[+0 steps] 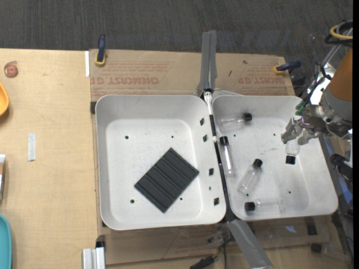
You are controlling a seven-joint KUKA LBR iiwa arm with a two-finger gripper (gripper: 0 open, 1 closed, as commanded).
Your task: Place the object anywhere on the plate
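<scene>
Two shallow white bins side by side on a table (45,111), with brown cardboard (151,72) under them. In the left bin (109,114), a dark ribbed plate (166,180), flat and turned at a slant, near the middle. In the right bin (320,198), several small clear vials with black caps: one vial (235,119) lying near the back wall, one long vial (226,153) lying along the left wall, one vial (251,175) lying tilted near the middle, one vial (263,207) lying at the front wall. All of them well apart from the plate, over in the other bin. Grey arm (339,94) coming in from the right, above the right side of the right bin. Gripper (293,142) hanging over that bin, with a small black cap (290,159) just under it. Too small and blurry to tell whether the fingers are apart or together, or whether anything sits between them. Blue and yellow clamps (101,52) on the back edge of the cardboard.
</scene>
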